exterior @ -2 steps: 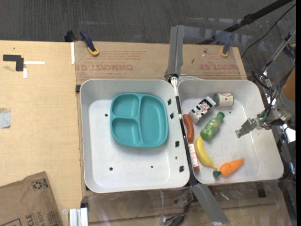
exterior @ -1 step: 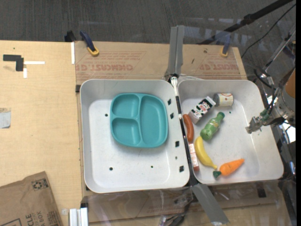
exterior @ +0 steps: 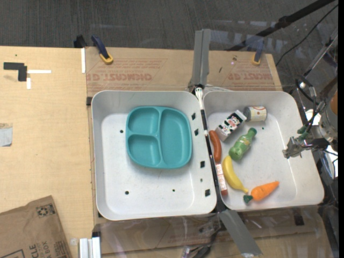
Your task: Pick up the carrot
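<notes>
The carrot [exterior: 263, 191], orange with a green stem end, lies near the front of the right bin [exterior: 279, 165], pointing right. My gripper [exterior: 297, 145] hovers at the right bin's right edge, up and to the right of the carrot and apart from it. It is small in the view, and nothing appears between its fingers.
In the right bin lie a banana [exterior: 232, 174], a green bottle [exterior: 242, 144], a red sausage [exterior: 216, 145], a black-and-white carton [exterior: 231, 124] and a small can [exterior: 256, 113]. The left bin [exterior: 107, 160] holds a teal divided plate [exterior: 159, 137]. A metal divider [exterior: 202, 63] stands behind the bins.
</notes>
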`<state>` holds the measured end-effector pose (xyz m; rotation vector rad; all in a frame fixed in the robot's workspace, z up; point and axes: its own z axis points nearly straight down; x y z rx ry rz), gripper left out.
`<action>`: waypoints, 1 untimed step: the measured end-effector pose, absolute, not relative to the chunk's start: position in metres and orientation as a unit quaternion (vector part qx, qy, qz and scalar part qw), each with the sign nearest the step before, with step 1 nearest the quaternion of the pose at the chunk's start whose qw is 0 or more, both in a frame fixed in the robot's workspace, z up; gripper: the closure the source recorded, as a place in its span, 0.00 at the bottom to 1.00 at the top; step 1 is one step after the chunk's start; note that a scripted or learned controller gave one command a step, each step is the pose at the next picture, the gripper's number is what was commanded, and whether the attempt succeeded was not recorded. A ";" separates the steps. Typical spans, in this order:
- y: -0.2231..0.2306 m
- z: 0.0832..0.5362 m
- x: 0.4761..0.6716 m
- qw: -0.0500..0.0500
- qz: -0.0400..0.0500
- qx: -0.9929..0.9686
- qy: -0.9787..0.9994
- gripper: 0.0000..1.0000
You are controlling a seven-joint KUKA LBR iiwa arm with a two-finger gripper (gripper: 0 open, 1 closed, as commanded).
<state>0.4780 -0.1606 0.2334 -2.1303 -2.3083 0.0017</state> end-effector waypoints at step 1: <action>-0.137 0.260 0.479 -0.001 0.001 -0.730 -0.683 1.00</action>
